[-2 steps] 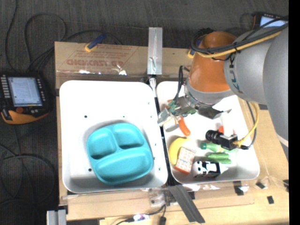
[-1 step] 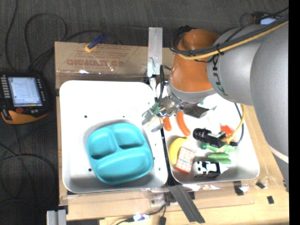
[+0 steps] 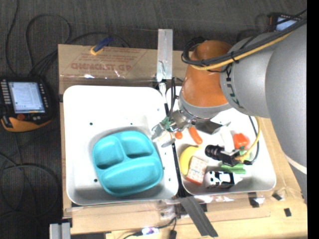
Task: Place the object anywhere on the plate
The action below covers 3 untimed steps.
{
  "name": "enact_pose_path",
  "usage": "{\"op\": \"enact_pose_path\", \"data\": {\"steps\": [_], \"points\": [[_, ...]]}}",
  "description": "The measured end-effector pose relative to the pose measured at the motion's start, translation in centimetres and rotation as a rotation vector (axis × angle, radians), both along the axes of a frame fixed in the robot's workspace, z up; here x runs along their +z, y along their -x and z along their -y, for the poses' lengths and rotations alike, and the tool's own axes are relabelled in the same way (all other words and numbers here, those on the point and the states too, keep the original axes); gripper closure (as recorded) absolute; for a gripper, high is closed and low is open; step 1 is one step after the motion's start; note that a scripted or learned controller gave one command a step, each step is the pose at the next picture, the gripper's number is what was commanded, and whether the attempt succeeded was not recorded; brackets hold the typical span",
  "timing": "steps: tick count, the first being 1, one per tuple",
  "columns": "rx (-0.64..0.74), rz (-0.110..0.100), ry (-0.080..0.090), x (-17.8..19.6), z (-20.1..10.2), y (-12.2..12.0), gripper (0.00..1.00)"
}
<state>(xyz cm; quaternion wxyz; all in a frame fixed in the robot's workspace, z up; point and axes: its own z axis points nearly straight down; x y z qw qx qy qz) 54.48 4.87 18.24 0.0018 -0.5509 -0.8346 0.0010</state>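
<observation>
Gripper position: gripper (image 3: 163, 131) hangs over the wall shared by the two bins, just beside the upper right corner of the teal divided plate (image 3: 130, 171).
Gripper state: cannot tell whether it is closed on anything; the arm's orange band and wrist cover it from above, and the metal parts there are blurred.
Plate: lies flat in the left bin (image 3: 84, 108), all three compartments bare.
Task object, location: likely the orange carrot-shaped piece (image 3: 195, 136), the thing nearest the gripper. It lies tilted in the right bin (image 3: 264, 183), close to the shared wall (the task names no object, so this is my reading).
Neighbours: yellow rounded piece (image 3: 185, 158) and small printed box (image 3: 197, 169) just below it, apart from it as far as I can see.
Handling, judged: looks like a light plastic toy, stiff, smooth and probably a bit slippery, not fragile. The tapered shape may squirt out of a pinch near the thin end.
Where to hold, judged: across the thicker middle, jaws square to its long axis.
Risk, judged: the bin wall sits close to its upper end, so there is little room on that side.
Placement, judged: any compartment will do, and the nearest corner is a short carry.
</observation>
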Motion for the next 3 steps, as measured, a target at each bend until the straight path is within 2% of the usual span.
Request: {"op": "enact_pose_path", "data": {"steps": [1,2,3], "points": [[0.126,0.000,0.001,0.0,-4.5,0.8,1.00],[0.321,0.001,0.000,2.7,-7.1,3.3,1.00],[0.322,0.001,-0.001,2.7,-7.1,3.3,0.00]]}}
